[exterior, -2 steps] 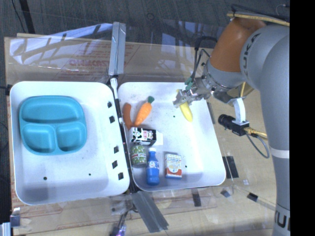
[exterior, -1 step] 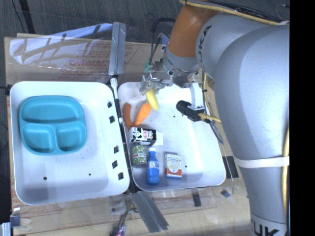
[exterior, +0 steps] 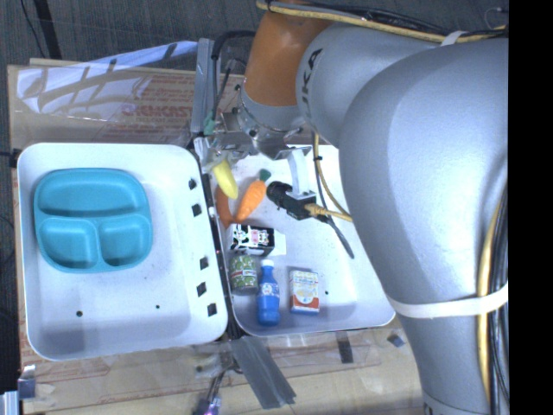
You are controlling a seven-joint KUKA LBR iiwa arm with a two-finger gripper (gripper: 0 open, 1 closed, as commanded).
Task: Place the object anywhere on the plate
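Gripper (exterior: 226,145), low over the right bin's (exterior: 363,305) far-left corner; whether it grasps anything cannot be told. Left bin (exterior: 112,318): a smooth turquoise plastic plate (exterior: 91,217) with three compartments, near the far-left corner. Right bin: a yellow banana (exterior: 225,178) just beneath the gripper, and beside it a tapered orange carrot (exterior: 251,199), long axis slanting, green top toward the far edge; nearer, a black-and-white carton (exterior: 251,239), a can (exterior: 244,272), a blue bottle (exterior: 268,294) and an orange box (exterior: 303,290).

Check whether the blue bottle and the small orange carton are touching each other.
Apart. The camera view shows a strip of white bin floor between the blue bottle and the orange carton, which lie side by side in the right bin.
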